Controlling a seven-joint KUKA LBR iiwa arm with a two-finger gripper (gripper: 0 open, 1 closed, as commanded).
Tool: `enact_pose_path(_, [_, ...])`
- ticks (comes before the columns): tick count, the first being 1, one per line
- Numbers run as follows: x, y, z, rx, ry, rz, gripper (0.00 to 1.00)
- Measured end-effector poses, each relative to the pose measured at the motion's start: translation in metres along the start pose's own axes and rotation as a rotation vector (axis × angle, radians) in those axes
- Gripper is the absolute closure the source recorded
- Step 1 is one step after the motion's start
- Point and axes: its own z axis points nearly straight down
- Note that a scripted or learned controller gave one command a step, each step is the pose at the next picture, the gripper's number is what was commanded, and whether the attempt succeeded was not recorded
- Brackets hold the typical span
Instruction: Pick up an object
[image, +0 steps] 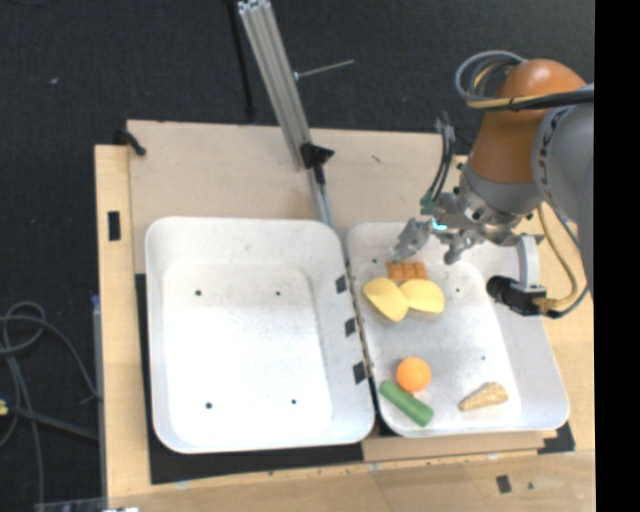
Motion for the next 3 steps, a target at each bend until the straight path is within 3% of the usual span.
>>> enact_pose_path(1, [0.000, 0.001, -0.003, -0.005, 0.000, 0.000, 0.00])
enact_pose_path(3, [-0.014, 0.000, 0.085, 0.000, -0.003, 0.005, 0.00])
